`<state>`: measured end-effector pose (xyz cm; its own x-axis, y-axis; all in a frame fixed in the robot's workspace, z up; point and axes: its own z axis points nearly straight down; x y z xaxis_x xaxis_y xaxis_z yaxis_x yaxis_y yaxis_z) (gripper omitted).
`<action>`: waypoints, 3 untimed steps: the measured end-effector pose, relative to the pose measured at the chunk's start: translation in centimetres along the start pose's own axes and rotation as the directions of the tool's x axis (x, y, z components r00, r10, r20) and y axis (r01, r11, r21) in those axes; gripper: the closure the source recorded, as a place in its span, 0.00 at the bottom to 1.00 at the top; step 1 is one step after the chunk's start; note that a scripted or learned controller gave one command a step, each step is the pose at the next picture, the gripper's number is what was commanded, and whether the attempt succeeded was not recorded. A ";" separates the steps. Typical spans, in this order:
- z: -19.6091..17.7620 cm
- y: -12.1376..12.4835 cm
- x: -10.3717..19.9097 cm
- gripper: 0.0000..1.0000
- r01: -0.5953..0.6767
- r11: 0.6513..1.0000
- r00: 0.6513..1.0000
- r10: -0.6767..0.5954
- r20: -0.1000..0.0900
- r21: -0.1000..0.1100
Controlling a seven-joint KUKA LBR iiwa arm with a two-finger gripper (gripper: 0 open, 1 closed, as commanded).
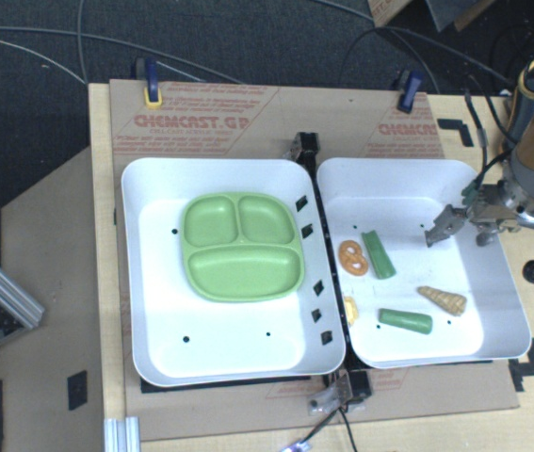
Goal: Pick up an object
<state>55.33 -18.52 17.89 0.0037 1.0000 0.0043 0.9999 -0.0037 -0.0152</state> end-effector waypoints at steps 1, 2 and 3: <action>-0.8 0.3 0.0 0.00 0.004 1.000 1.000 -0.004 0.003 -0.014; 5.5 0.5 -0.2 0.00 0.003 1.000 1.000 -0.003 0.001 -0.008; 9.6 0.5 -0.1 0.00 0.004 1.000 1.000 -0.004 0.002 -0.011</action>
